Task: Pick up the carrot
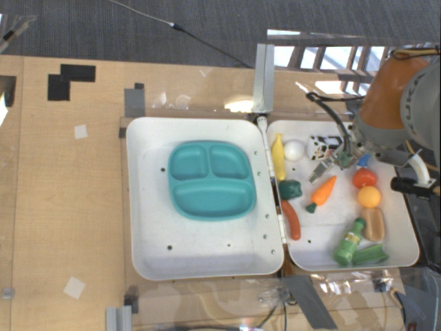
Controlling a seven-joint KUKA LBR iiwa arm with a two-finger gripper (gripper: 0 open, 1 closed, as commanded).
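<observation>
- Pale wooden bench (pixel 62 219) carries two shallow white bins side by side, with dark grey carpet beyond its far edge.
- One carrot (pixel 324 191), orange with a green stem end, lies tilted on the floor of the right bin (pixel 324 250), roughly at its middle, touching nothing that I can make out.
- One gripper (pixel 329 163) hangs just above and beside the carrot's orange tip; its metal fingers point down-left, and whether they are spread or pressed together cannot be told. Nothing shows between them.
- One grey arm with an orange band (pixel 386 98) reaches in over the right bin's far right corner.
- Near the carrot on its left: one dark green vegetable (pixel 289 189) and one red sausage-like piece (pixel 291 221) along the bin's left wall.
- Farther up: one yellow banana-like piece (pixel 278 155) and one white ball (pixel 294 150) just beside it.
- On the carrot's right: one red tomato (pixel 364 178), one orange fruit (pixel 369 197) and one tan bread roll (pixel 373 223), in a line.
- At the near right: one green bottle (pixel 349 243) and one green cucumber-like piece (pixel 370 255).
- One teal divided plate (pixel 212 180) with three compartments sits in the left bin (pixel 148 254).
</observation>
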